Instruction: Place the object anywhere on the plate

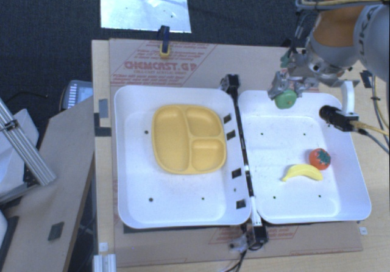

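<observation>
A yellow plate (187, 139) with three compartments lies in the left bin (134, 204). My gripper (284, 94) hangs over the far left corner of the right bin (347, 204), shut on a small green round object (285, 100) that shows between its fingers, lifted above the bin floor. In the right bin a red tomato-like fruit (319, 158) sits near the right side, with a yellow banana (302, 173) just in front of it.
A black hinge strip (239, 143) runs between the two bins. A yellow clamp (164, 45) stands at the back edge of the bench. The arm's orange band and grey links fill the upper right corner.
</observation>
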You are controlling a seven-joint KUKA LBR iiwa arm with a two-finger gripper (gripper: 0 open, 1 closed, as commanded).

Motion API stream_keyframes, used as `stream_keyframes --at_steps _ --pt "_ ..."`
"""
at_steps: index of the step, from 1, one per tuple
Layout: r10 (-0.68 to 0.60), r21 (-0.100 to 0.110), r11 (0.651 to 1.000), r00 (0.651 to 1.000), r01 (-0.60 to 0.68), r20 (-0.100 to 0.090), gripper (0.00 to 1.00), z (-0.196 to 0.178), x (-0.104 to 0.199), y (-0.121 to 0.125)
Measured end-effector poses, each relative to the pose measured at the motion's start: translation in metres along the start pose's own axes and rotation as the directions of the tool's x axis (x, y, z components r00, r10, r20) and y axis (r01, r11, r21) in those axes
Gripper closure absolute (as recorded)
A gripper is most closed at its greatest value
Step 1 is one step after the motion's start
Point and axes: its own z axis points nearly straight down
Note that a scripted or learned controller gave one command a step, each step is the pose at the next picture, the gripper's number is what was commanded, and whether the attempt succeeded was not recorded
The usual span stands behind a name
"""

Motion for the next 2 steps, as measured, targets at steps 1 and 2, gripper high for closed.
stream_keyframes --at_steps 1,2 --pt "-0.001 0.003 1.0 1.0 0.001 -0.001 1.0 0.011 0.057 -0.013" --pt "-0.001 0.002 1.0 1.0 0.001 -0.001 1.0 0.006 0.107 -0.015"
